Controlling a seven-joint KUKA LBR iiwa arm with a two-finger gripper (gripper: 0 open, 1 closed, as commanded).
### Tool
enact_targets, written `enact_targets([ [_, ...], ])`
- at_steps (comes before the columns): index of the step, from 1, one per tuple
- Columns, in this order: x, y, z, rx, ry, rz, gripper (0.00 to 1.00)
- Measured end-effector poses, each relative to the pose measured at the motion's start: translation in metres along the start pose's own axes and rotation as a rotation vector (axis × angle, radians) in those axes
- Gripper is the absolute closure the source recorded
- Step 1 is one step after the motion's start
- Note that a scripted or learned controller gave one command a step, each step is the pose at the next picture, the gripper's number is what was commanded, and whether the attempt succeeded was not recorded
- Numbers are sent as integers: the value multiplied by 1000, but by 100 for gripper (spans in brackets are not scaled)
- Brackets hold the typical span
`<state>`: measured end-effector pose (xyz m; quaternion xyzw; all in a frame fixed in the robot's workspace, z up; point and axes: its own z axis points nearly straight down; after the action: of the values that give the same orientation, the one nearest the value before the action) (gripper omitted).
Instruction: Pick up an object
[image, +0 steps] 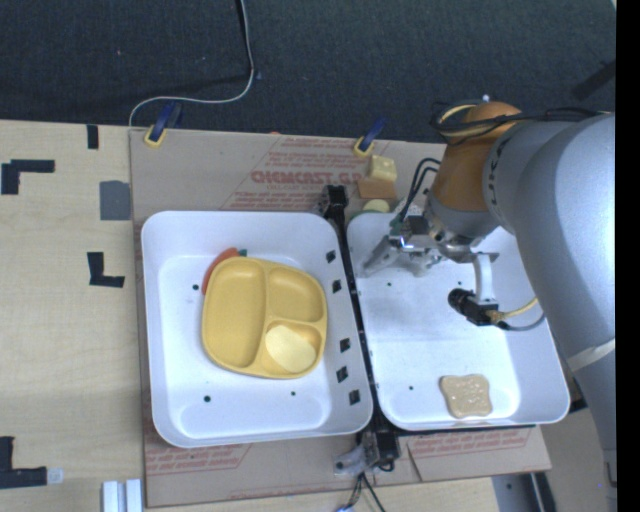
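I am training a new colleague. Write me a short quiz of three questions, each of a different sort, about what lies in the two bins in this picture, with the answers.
1. True or false: the yellow divided plastic plate lies in the right white bin.
2. Multiple choice: where in the right white bin is the flat tan biscuit-shaped piece? A) far corner by the arm B) near edge C) centre
3. Fill in: a pale yellow round piece rests in a compartment of the ____.

Key: 1 false, it lies in the left white bin; 2 B; 3 yellow divided plastic plate.
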<state>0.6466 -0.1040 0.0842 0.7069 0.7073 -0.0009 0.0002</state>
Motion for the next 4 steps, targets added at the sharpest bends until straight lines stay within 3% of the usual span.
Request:
enact_targets([
  [1, 9, 21, 0, 8, -2, -3, 0],
  [2, 51, -16, -108, -9, 3, -4, 0],
  [3, 69, 11, -100, -1, 2, -3, 0],
  [4, 60, -167, -100, 13, 3, 5, 0],
])
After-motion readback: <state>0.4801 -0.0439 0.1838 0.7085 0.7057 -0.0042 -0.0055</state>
